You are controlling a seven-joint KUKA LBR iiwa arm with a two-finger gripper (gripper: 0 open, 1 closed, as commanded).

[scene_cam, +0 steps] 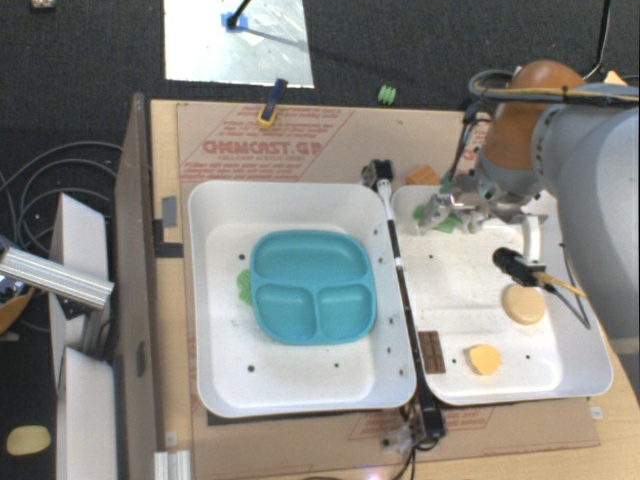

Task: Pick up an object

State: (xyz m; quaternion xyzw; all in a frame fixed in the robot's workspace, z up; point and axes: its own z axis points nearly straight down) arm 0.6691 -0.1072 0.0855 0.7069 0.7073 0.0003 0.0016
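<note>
My pincer (452, 211) hangs low over the far corner of the white bin (590, 368) on the arm's side of the counter. From this slant I cannot tell whether it is spread or pressed together. A small green piece (446, 225) lies right at its tip, touching or nearly so, and I take that as my likeliest target. I cannot say it is gripped.

I judge the green piece light and probably soft or thin, so it may slide on the smooth bin floor or fold rather than lift. I would close across its narrow width, low to the floor and clear of the bin wall just beside me.

If that fails, a tan disc (523, 305) sits well back from my pincer towards the near rim. It looks stiff and flat, so I would grip it across its edges. A small yellow chunk (484, 359) lies nearer the rim again, compact and easy to pinch from any side.
</note>
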